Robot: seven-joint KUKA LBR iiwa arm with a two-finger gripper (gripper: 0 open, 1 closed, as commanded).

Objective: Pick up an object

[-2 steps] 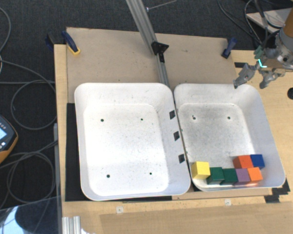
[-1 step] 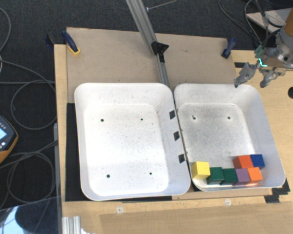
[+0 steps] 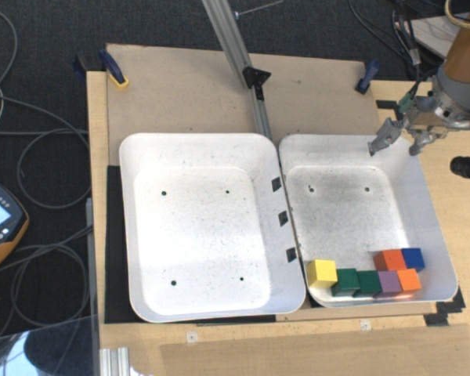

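Observation:
Several small coloured blocks lie along the near edge of the right bin: a yellow block, two green blocks, a purple block, an orange block, a red-orange block and a blue block. My gripper hovers over the far right corner of that bin, well away from the blocks. Its two fingers are spread apart with nothing between them.
The left bin sits beside the right one on a brown board. A slanted metal rail rises behind the bins. Blue clamps hold the board's far corners. Cables run across the dark floor at left.

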